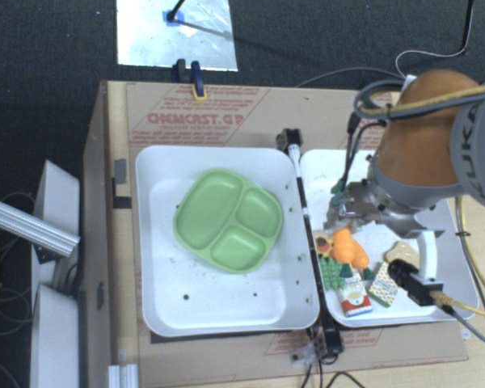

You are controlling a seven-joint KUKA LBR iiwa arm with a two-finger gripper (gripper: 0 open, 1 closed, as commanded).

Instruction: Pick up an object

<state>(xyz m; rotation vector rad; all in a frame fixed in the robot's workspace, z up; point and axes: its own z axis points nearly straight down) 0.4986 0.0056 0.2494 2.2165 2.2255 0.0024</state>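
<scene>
The arm reaches in from the right over the right bin (323, 168), and my gripper (343, 211) hangs low just above a cluster of small objects. Directly below it lies an orange carrot-shaped toy (351, 249). Next to that sit a green bumpy piece (333, 273), a small red and white carton (354, 299) and a yellow-green patterned packet (382, 284). A tan rounded piece (402, 252) shows beside the wrist. The gripper body hides its own fingertips.
The left bin (158, 297) holds a green divided plate (229, 219). A black divider rail (305, 217) runs between the two bins. The arm's bulk covers the right bin's middle and right side.
</scene>
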